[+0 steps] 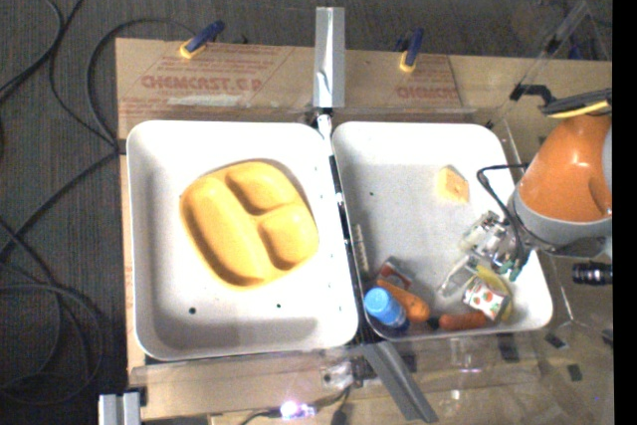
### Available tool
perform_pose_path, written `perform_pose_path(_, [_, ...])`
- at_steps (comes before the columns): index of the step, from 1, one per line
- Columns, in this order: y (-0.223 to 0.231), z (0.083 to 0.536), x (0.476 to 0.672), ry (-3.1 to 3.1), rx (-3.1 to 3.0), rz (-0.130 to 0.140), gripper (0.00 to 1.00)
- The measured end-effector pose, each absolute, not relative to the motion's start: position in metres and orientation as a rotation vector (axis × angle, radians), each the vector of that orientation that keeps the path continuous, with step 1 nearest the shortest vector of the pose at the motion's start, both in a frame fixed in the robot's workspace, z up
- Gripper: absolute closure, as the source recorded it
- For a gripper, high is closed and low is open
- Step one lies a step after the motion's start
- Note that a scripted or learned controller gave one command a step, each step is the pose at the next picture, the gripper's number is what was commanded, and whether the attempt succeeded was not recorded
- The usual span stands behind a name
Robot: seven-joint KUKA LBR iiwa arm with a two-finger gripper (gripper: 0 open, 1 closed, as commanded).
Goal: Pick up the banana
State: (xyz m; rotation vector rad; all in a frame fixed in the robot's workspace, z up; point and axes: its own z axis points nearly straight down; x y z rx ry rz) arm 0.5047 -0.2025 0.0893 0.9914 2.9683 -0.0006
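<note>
Camera view shows the gripper [485, 252] low over the right bin [398, 154], near its right front corner, just above a heap of small things: a small printed carton [488, 298], an orange carrot-like piece [460, 320] and a blue-capped bottle [382, 307]. We see a little yellow [495, 266] just under the gripper, which may be the banana, but we cannot be sure. We cannot tell how the fingers stand. A yellow divided plate [251, 221] lies in the left bin [159, 314]. We judge the step is the reach or the grasp itself. Next we need a clean closing on the banana alone, then a straight lift.
</note>
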Motion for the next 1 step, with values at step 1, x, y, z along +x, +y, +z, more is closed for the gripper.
perform_pose_path(1, [-0.1836, 0.1489, 0.5293, 2.842, 1.337, 0.002, 0.00])
